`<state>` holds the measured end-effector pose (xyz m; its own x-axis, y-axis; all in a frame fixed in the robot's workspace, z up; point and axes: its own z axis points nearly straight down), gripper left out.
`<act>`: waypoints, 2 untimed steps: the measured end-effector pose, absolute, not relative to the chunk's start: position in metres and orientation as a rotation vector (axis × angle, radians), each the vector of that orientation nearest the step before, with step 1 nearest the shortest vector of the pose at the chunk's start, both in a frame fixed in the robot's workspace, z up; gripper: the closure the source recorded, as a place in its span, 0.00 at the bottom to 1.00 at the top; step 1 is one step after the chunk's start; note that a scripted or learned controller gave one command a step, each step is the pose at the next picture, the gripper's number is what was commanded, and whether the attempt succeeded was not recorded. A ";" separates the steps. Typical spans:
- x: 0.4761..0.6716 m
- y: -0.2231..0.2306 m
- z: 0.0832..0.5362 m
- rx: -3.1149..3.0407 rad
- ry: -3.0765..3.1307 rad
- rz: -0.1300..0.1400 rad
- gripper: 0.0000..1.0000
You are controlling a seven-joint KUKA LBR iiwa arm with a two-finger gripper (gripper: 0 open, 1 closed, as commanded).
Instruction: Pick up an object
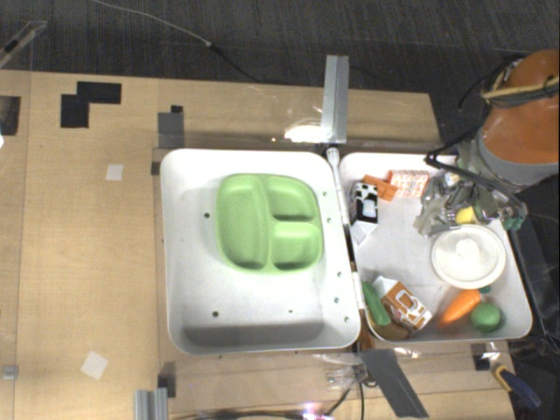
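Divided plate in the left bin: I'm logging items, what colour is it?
Light green divided plate, seen in the camera view.

Green divided plate (267,221) in a white bin (188,313); orange carrot (460,306), white bowl (468,255), tan surface (79,261).

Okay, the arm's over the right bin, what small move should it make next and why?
Probably a short straight descent. The pincer hangs in the right bin just above the white bowl, beside a small yellow item, with nothing seen between its fingers, so lowering onto the nearest object seems sensible.
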<state>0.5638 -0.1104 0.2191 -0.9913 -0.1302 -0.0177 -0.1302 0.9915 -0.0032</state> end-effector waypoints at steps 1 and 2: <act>0.534 -0.208 0.230 -0.540 3.086 -0.008 1.00; 0.598 -0.170 0.235 -0.433 3.100 -0.001 1.00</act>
